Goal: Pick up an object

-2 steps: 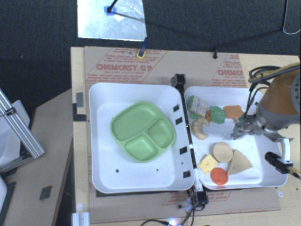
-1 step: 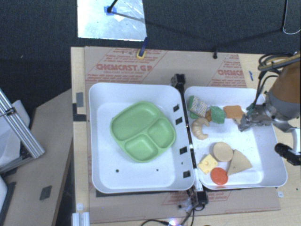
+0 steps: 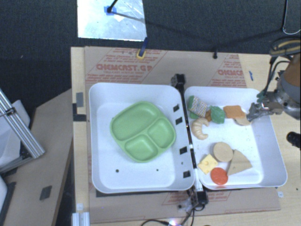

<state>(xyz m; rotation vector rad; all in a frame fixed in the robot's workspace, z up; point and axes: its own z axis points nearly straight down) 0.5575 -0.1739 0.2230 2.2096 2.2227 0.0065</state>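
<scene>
Camera view: tool beside orange piece, green plate apart.

We see our grey arm reaching in low from the right edge, its wrist angled leftward and the metal gripper at its tip pointing down-left.

Right bin: my near-right stretch lies open; food crowds its left and far side. Green plate blocks the left bin's middle.
</scene>
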